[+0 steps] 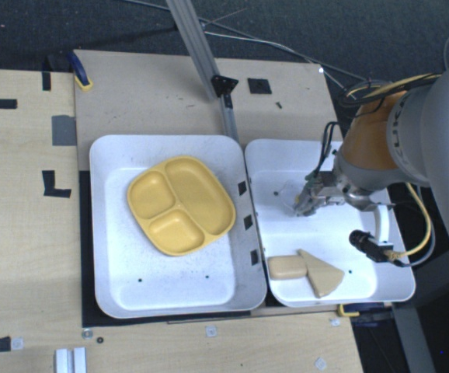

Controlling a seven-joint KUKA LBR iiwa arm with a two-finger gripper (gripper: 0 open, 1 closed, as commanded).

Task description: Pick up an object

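Observation:
A yellow three-compartment plate (181, 205) lies flat in the left bin (116, 286). Two tan pieces lie at the front of the right bin (287, 162): a rounded block (286, 267) and a wedge (322, 275) touching it on its right. My gripper (308, 204) hangs low over the middle of the right bin, behind the tan pieces and apart from them. Nothing is visible between its fingers.
A grey metal pole (201, 49) slants down from the top to the gap between the bins. A yellow cable (415, 231) loops at the arm's right side over the right bin's edge. Wooden bench surface (22, 231) lies to the left.

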